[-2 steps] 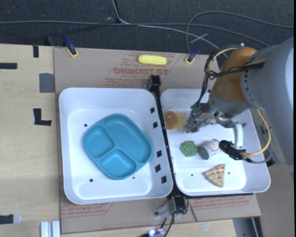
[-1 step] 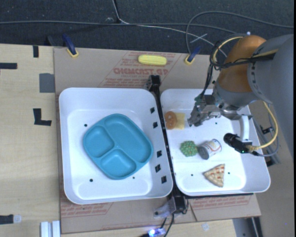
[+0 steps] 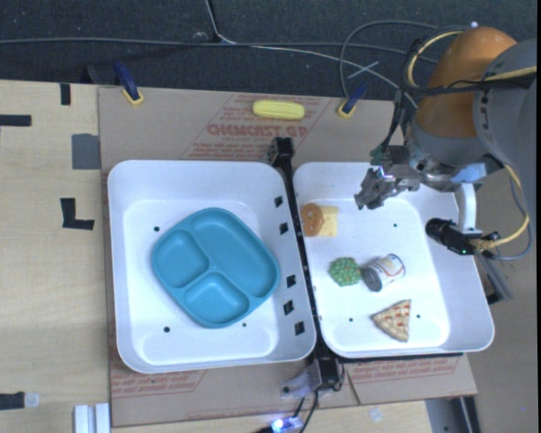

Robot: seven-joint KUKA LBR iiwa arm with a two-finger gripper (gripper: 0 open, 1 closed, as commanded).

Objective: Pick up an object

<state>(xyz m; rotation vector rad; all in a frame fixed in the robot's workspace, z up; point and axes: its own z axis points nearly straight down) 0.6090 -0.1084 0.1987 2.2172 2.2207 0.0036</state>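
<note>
We see the grey arm's two-finger gripper (image 3: 376, 193) hanging over the upper part of the right-hand shallow white bin (image 3: 469, 332), right of the frame's centre, with nothing between its fingers; whether they are spread wide or drawn narrow we cannot tell, since they show as one dark cluster from above. We judge this to be the approach step: no object has been taken yet, and the arm is positioned above the bin where the candidates lie. Those are a small round tan bun-like toy on a yellowish square (image 3: 317, 219) near the bin's upper left, close to the divider; a knobbly green broccoli-like toy (image 3: 344, 271) in the middle; a small white and grey can lying on its side (image 3: 384, 271) just beside the green toy, perhaps touching it; and a triangular pizza-slice toy (image 3: 394, 319) toward the lower right of the bin. The left-hand white bin (image 3: 126, 242) holds a blue plastic tray with three compartments (image 3: 215, 266), and a yellow banana-shaped toy (image 3: 278, 109) lies on the cardboard of the bench (image 3: 36, 287) above both bins. The bun is nearest the gripper, to its lower left. We think the next move calls for choosing one target, centring over it, descending with the fingers apart, then closing; the green toy and the can sit so close that a grasp there risks nudging the neighbour.
</note>
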